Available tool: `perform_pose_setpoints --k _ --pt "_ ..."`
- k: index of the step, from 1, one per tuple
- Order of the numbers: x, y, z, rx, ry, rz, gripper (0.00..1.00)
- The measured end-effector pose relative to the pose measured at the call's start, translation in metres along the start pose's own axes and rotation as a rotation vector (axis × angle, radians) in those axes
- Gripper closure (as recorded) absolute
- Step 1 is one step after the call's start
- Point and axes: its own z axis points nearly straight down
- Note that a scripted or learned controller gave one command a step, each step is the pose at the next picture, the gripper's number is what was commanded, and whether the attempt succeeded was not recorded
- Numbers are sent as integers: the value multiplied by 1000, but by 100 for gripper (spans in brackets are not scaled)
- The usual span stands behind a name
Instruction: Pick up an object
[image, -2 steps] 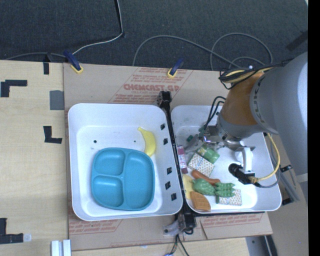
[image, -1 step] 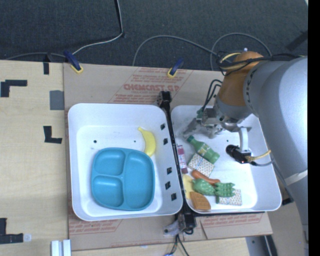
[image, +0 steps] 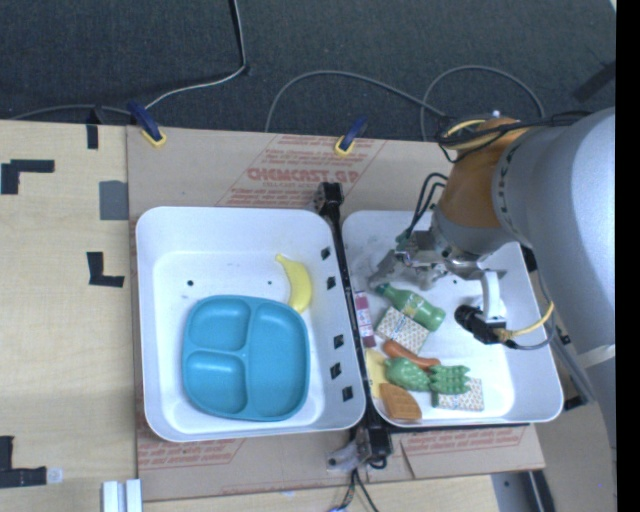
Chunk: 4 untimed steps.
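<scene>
My gripper (image: 392, 268) hangs over the upper left part of the right bin (image: 530, 400), just above a green bottle (image: 414, 307) that lies on its side. Nothing shows in its grasp. Below the bottle lie a waffle-patterned square (image: 400, 328), an orange carrot-like piece (image: 411, 354), a green leafy toy (image: 427, 377), a brown bread-like piece (image: 401, 403) and a patterned card (image: 463, 398). In the left bin (image: 160, 300) rest a yellow banana (image: 296, 283) and a blue divided plate (image: 245, 357).
The grey arm with its orange band (image: 480, 190) covers the right bin's upper right. A black cable loop (image: 490, 328) hangs over that bin. A black divider (image: 342, 300) runs between the bins. Clamps and wires lie along the bench's far edge.
</scene>
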Motion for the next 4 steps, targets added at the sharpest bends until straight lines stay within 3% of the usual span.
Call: perform_pose_setpoints --k 2,3,4 --pt "10 -5 0 -1 -1 0 0" --pt "10 -5 -10 0 -1 1 100" --pt "64 -20 -125 2 2 -2 100"
